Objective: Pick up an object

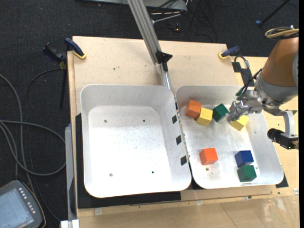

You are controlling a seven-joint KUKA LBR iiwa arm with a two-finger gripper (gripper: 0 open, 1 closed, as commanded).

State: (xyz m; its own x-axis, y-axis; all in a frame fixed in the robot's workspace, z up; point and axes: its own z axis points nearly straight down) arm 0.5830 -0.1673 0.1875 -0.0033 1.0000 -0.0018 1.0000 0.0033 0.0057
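Claw [236, 114] is what I'm watching: it is hanging low in the right bin [266, 141], right against a yellow block [240, 123], and I cannot tell its state from up here. That block is sitting in the bin's upper right part, small and cube-like, plain yellow; most of it is hiding under the claw, so I'm not calling a long axis or a facing. Just to its left a dark green block [220, 112] is lying, then another yellow cube [204, 116] touching an orange block [193, 109]. Nearer me an orange cube [208, 156], a blue block [243, 157] and a green cube [247, 173] are resting.
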